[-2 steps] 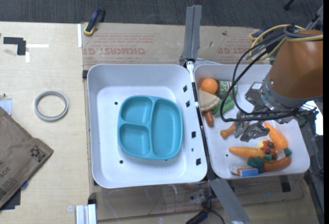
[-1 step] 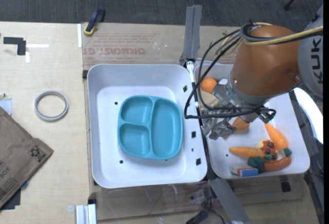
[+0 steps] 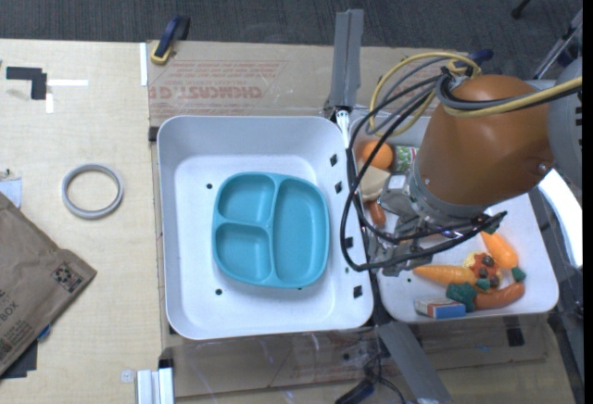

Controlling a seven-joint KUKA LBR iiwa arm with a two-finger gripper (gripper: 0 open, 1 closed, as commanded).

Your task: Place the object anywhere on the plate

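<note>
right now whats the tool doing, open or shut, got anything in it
Tool: cannot be told, the arm's orange band covers it from above. It sits over the right bin, beside the toy food.

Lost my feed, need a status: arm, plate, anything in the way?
Arm over right bin, above toy food pile. Blue plate in left bin, nothing on it. Cables hang over the divide.
</note>
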